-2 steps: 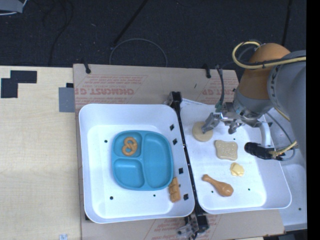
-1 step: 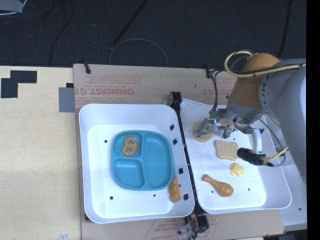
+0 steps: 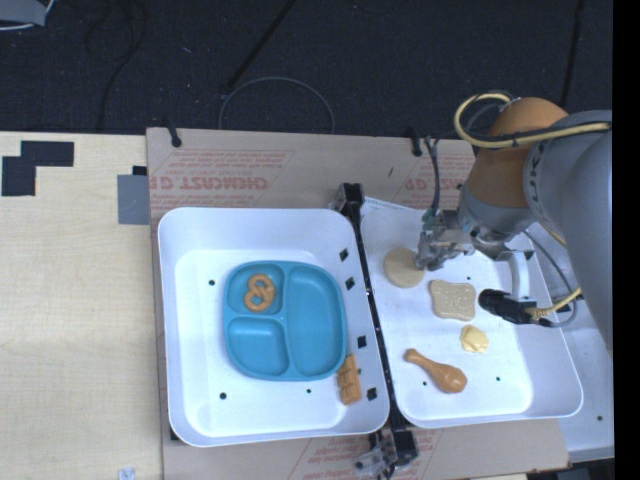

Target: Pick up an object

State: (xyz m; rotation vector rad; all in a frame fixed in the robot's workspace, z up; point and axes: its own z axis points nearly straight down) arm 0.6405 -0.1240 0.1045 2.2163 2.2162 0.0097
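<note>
Round tan cookie (image 3: 403, 267) just beside gripper (image 3: 431, 257), seemingly touching

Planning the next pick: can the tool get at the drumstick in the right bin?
Probably yes. The drumstick lies apart from its neighbours, with bare floor around it, and the tool is in the same bin.

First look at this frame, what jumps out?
The blue tray in the left bin, a pretzel in its upper-left compartment. Then the arm coming in from the right, its gripper low at the round cookie in the right bin.
</note>
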